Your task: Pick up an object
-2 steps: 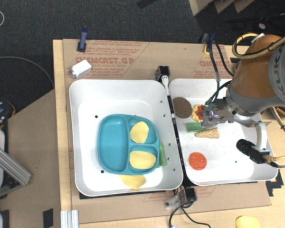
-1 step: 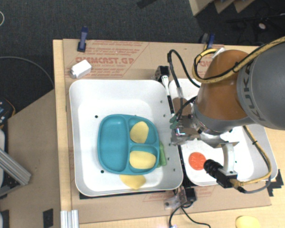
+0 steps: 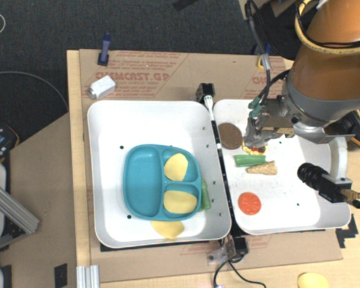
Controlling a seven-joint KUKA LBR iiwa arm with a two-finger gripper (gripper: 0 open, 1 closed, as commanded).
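My gripper (image 3: 256,144) hangs low over the upper left part of the right bin (image 3: 300,221). Just left of it lies a brown disc (image 3: 230,135). Directly below its tip sit a green bean pod (image 3: 249,159) and a small yellow and red piece (image 3: 255,150), partly hidden by the gripper. A tan wedge (image 3: 262,169) lies just below the pod. Nearer the front of this bin rests a red tomato slice (image 3: 249,203). I cannot tell whether anything is held.
The left bin (image 3: 108,137) holds a blue divided plate (image 3: 143,182) with yellow pieces (image 3: 176,167) (image 3: 180,201) in two compartments. Another yellow piece (image 3: 168,227) lies at the plate's front, and a green strip (image 3: 204,195) at its right edge. A bin divider (image 3: 216,143) separates the bins.
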